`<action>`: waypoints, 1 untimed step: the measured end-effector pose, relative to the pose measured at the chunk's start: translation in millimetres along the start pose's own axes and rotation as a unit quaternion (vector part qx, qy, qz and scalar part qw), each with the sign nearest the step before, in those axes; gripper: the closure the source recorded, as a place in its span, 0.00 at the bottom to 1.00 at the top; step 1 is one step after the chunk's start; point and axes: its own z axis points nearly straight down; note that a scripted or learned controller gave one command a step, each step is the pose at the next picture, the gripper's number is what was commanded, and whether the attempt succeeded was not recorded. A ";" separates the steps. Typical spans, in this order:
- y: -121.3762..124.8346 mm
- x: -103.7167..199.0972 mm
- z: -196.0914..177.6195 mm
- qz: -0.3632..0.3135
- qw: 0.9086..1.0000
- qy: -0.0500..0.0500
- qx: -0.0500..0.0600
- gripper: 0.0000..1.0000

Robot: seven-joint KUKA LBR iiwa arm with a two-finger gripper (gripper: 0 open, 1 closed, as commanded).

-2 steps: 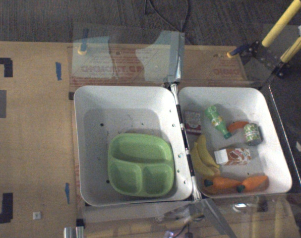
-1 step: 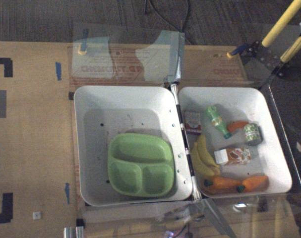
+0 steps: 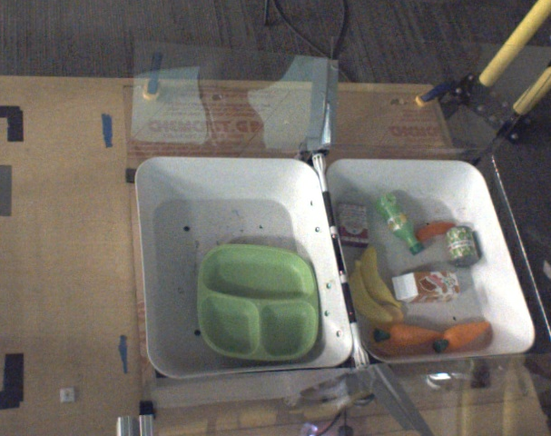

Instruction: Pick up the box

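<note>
— Where's the box (image 3: 427, 286)?
— Lying in the right bin (image 3: 502, 243), just beside the bananas (image 3: 373, 291), above two carrots (image 3: 434, 337).
— And the fingers?
— Can't tell. A green tray (image 3: 257, 302) sits in the left bin (image 3: 166, 207).

I see two bins side by side on the bench (image 3: 57, 271), their inner walls touching. The left bin (image 3: 162, 198) holds a divided tray (image 3: 257, 302), set toward its near right corner. The right bin (image 3: 506, 271) holds the rest: a small packet (image 3: 352, 223) at its left wall, a bottle (image 3: 399, 222) just right of it, then a carrot (image 3: 435, 231) and a can (image 3: 461, 245) touching. Below lie the bananas (image 3: 373, 291) (along the left wall) with the box (image 3: 427, 286) beside them. Two more carrots (image 3: 436, 337) lie end to end along the near wall.
</note>
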 end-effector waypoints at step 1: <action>-1.8 2.7 -10.8 -0.003 1.000 0.001 -0.001 1.00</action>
